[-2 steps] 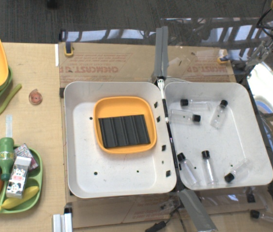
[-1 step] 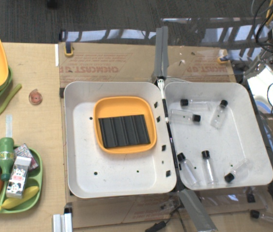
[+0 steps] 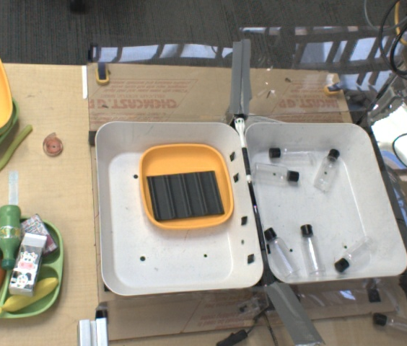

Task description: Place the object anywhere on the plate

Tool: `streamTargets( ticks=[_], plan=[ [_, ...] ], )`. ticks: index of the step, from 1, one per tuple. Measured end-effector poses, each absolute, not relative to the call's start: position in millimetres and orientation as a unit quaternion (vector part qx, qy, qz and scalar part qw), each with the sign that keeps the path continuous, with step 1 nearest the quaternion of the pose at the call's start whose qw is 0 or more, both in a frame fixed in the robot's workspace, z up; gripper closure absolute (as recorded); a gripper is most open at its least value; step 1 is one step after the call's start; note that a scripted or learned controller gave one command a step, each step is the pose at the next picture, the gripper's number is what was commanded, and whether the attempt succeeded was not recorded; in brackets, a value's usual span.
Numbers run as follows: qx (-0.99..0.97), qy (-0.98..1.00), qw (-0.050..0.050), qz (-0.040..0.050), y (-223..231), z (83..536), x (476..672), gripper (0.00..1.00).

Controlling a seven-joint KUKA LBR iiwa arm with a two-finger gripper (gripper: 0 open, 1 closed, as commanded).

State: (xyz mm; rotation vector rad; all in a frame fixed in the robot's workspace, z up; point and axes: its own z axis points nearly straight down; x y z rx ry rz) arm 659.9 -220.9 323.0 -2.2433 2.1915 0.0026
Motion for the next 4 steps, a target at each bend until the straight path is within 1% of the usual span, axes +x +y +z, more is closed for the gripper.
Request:
streamTargets(
  ticks=[1, 2, 3, 4],
  plan=[
    [-0.815, 0.579, 0.003, 0.0003, -219, 320, 659.9, 0.00],
    [-0.888, 0.459, 0.002, 0.0014, -212, 301, 659.6, 0.00],
    [-0.955, 0.296, 0.002, 0.0000, -207, 326, 660.1, 0.00],
    [-0.994, 0.106, 0.002, -0.0003, -219, 294, 659.9, 0.00]
  ],
)
